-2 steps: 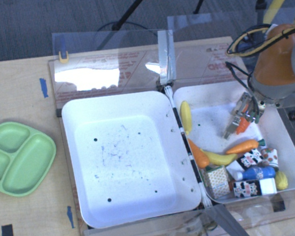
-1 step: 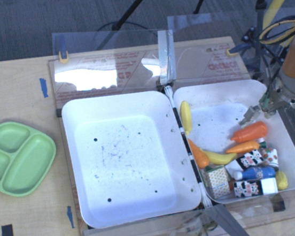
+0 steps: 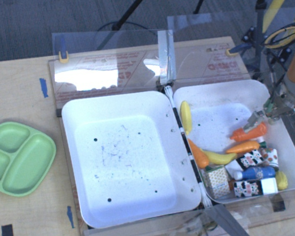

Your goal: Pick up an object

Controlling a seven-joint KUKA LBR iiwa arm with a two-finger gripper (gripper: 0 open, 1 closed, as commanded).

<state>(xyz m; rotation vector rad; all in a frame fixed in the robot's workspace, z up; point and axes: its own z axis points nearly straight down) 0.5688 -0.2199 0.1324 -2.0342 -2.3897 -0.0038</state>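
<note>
The right bin holds a heap of toys along its near side. Among them are an orange carrot, a yellow banana, a second orange carrot by the divider, a blue bottle, black-and-white patterned boxes and a small carton. A yellow oblong piece lies alone against the bin's left wall. My gripper reaches in from the right and hangs just above the right end of the first carrot. Nothing is visibly held.
The left bin sits beside the right one, with a ridge between them. A green divided plate lies on the bench at far left. Clear plastic panels stand behind the bins. Cables and tripod legs crowd the back right.
</note>
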